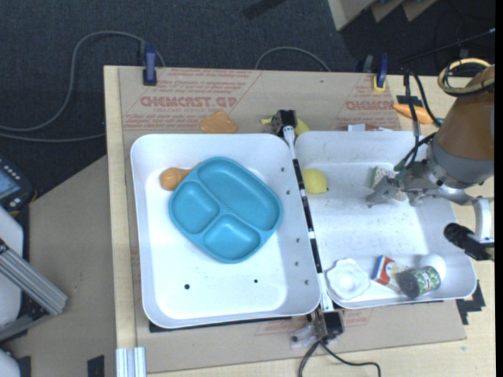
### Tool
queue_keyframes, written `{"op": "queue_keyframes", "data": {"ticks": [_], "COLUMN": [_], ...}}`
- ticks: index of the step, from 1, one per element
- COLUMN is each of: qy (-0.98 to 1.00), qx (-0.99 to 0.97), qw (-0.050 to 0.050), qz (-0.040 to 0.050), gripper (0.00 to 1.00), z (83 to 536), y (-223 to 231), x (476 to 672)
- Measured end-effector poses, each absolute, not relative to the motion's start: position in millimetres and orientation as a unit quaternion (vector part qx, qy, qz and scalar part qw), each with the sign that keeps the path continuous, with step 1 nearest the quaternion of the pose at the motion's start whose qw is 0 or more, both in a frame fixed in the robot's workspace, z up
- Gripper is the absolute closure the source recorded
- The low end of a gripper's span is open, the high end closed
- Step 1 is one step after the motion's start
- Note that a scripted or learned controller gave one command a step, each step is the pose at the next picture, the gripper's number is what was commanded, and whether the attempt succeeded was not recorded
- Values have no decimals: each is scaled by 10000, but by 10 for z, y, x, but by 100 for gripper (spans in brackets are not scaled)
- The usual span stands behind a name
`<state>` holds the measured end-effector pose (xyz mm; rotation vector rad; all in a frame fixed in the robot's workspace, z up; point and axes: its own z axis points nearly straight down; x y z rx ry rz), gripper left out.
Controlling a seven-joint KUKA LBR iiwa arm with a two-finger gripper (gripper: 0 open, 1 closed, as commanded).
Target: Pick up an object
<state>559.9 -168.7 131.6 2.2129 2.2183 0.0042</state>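
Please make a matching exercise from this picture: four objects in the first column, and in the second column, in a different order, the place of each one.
Objects:
1. blue divided plate
2. yellow lemon-like object
3. green can
4. orange object

Places:
A. right bin, near corner on the arm's side
B. left bin, partly tucked under the plate's far left edge
C. middle of the left bin
D. right bin, against the wall beside the left bin

Pairs: 1-C, 2-D, 3-A, 4-B
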Motion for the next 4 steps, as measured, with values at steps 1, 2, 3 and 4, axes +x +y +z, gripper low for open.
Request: {"op": "queue_keyframes", "data": {"ticks": [1, 2, 3, 4], "qy": [7073, 7089, 7078, 7081], "qx": [7069, 7053, 7064, 7060], "qw": [52, 42, 98, 108], "qz": [10, -10, 47, 45], "gripper": [0, 0, 100, 100], "z": [1403, 860, 1040, 1137], "y": [-2266, -1772, -1791, -1789], "x": [6180, 6433, 6466, 6469]}}
